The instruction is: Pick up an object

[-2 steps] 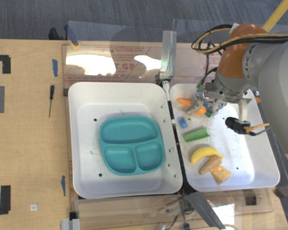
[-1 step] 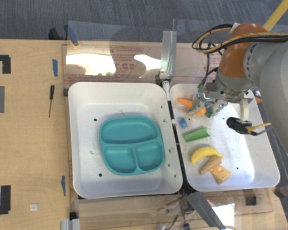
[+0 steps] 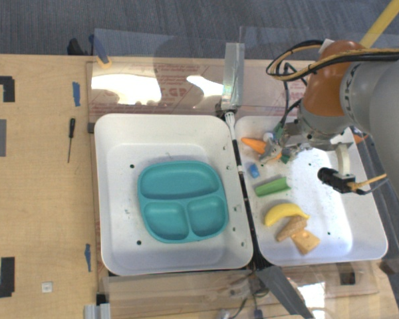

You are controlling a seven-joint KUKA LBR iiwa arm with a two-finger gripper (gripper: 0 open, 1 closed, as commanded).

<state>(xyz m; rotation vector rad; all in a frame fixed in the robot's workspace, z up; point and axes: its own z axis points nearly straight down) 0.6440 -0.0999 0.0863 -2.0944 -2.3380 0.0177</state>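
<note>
gripper (image 3: 277, 150) is down at the top-left of the right bin (image 3: 366, 244), right next to the carrot (image 3: 255, 144). can't tell if the claw is spread or closed from here. below it: blue bit (image 3: 254, 171), green block (image 3: 271, 187), banana (image 3: 284, 213). teal plate (image 3: 181, 200) sits in the left bin (image 3: 113, 178).

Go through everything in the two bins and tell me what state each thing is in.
Teal divided plate: flat, right way up, in the left bin.
Carrot: lying loose in the right bin.
Blue piece: lying loose, on its own.
Green block: lying on its side, touching nothing.
Banana: lying flat, against the toast pieces.
Toast pieces: lying flat, touching each other.
Pincer: low over the right bin, beside the carrot.
</note>
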